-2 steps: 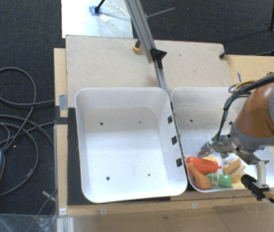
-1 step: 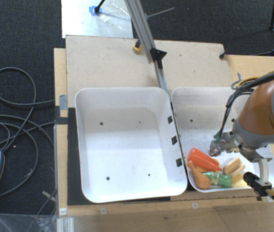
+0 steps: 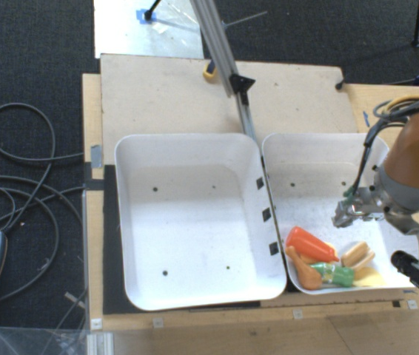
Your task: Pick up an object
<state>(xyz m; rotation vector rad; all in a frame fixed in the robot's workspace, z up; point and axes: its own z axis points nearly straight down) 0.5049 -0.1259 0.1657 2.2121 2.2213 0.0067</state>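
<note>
Even, bright overhead light washes out the white bins [image 3: 195, 220] with faint shadows along their walls toward 12 o'clock, the dark floor [image 3: 24, 65] stays dim, and focus is slightly soft throughout.

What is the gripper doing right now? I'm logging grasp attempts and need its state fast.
Gripper: above the right bin, just up from the toy pile; open or shut cannot be told, and nothing visibly held.
</note>
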